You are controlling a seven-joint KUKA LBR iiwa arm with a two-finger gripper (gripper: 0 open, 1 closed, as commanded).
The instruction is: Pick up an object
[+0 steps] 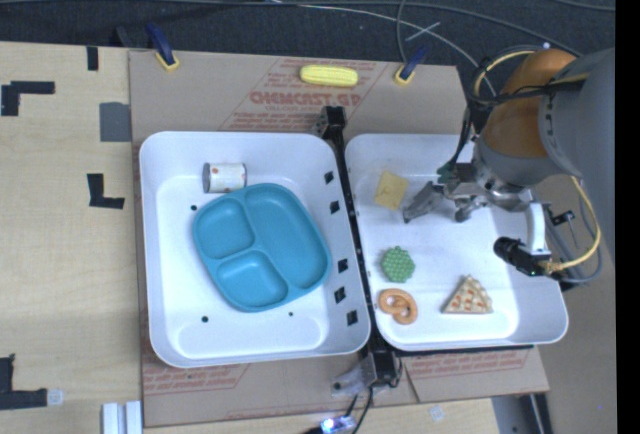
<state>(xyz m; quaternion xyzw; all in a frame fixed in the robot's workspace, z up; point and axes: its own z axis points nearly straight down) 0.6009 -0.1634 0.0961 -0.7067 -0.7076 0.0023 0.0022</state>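
Camera view: gripper [420, 209] sits low in the right bin [545, 322], just right of the yellow cheese wedge [390, 190], fingers narrow with nothing between them. Relative to that wedge, green ball [398, 265], pretzel [397, 306] and pizza slice [467, 297] lie nearer the camera. Nothing grasped or lifted yet; the whole pick remains.

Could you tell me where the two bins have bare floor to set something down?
Left bin: a bare strip in front of the blue tray. Right bin: bare floor between the gripper and the pizza slice. Crowded around the cheese, green ball and pretzel.
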